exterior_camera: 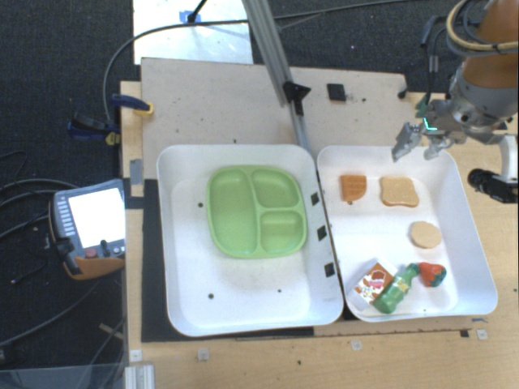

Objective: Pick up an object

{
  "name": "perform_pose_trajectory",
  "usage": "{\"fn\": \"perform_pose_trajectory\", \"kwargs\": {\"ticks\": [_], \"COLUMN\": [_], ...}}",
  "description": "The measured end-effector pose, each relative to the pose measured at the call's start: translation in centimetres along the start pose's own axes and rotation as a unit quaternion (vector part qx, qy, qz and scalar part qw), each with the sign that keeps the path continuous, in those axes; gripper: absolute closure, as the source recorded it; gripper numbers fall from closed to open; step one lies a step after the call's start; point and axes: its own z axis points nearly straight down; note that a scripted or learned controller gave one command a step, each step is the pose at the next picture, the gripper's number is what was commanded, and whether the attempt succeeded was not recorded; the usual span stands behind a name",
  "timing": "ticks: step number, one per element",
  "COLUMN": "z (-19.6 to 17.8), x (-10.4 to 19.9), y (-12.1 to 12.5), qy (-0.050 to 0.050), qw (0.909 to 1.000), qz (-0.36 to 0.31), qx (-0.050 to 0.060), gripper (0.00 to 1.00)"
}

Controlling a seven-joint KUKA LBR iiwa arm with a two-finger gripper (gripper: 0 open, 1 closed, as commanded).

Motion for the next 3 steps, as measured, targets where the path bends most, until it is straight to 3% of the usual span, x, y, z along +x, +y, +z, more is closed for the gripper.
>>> {"fn": "perform_pose_trajectory", "kwargs": {"ticks": [1,3], "z": [-0.1,11.2], "x": [0.0,-1.0], "y": [0.0,1.3], "qy": [0.000,0.000], "qw": [1.0000,1.0000], "qz": [0.000,0.001], "qx": [-0.001,0.001], "gripper": [0.00,0.00]}}
